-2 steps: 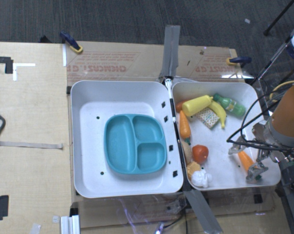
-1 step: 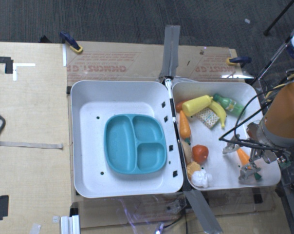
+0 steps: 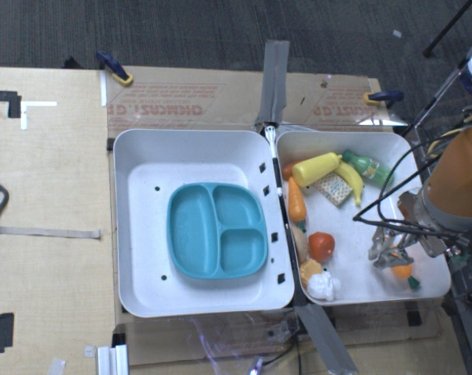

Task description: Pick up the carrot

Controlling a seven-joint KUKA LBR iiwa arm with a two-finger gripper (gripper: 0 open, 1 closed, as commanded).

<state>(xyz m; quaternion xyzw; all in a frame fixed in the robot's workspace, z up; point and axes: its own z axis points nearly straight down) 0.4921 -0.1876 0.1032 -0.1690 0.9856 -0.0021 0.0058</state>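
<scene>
A small orange carrot (image 3: pixel 403 271) with a green tip lies near the front right corner of the right bin (image 3: pixel 361 291). My gripper (image 3: pixel 386 250) hangs right over it, its metal tip just left of and above the orange piece and touching or nearly touching it. Whether the carrot sits inside the gripper is unclear from this angle. A second long orange vegetable (image 3: pixel 297 201) rests against the right bin's left wall.
The right bin also holds a yellow corn cob (image 3: pixel 316 167), a banana (image 3: pixel 350 181), a green bottle (image 3: pixel 367 165), a red tomato (image 3: pixel 321 245) and a white lump (image 3: pixel 322 286). A teal divided plate (image 3: pixel 218 230) sits in the left bin (image 3: pixel 134 209). Cables (image 3: pixel 392 198) cross the right bin.
</scene>
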